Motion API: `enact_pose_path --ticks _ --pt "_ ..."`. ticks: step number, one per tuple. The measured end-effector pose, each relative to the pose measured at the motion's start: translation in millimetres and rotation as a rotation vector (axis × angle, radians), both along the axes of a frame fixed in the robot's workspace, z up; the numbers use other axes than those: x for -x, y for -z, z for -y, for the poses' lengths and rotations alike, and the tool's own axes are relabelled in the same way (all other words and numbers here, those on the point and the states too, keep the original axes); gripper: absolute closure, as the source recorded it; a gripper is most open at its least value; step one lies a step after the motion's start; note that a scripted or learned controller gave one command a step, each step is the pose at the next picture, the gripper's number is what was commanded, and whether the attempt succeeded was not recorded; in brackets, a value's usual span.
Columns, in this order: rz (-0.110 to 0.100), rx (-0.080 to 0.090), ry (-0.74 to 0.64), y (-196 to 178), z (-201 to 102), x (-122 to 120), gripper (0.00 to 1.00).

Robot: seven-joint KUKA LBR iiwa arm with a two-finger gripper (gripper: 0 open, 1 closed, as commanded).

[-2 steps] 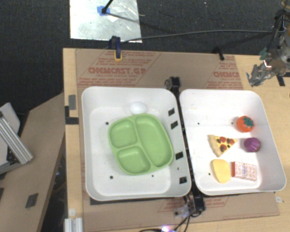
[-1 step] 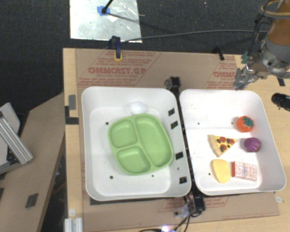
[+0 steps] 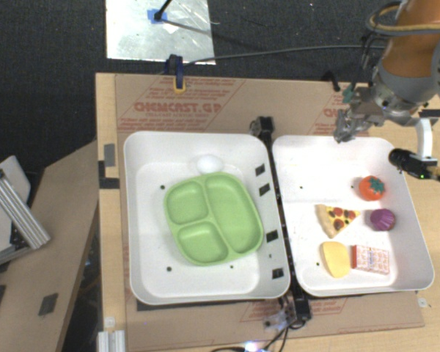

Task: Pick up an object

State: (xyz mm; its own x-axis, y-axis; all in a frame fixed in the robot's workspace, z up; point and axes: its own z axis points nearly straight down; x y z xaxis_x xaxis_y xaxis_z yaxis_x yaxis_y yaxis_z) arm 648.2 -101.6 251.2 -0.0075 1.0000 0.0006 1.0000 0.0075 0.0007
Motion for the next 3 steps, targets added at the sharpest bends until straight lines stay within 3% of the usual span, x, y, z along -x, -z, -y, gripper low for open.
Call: enact_pose_path --ticks 3 --pt "0.002 -0.002 -0.003 9 -179 2 1.00"
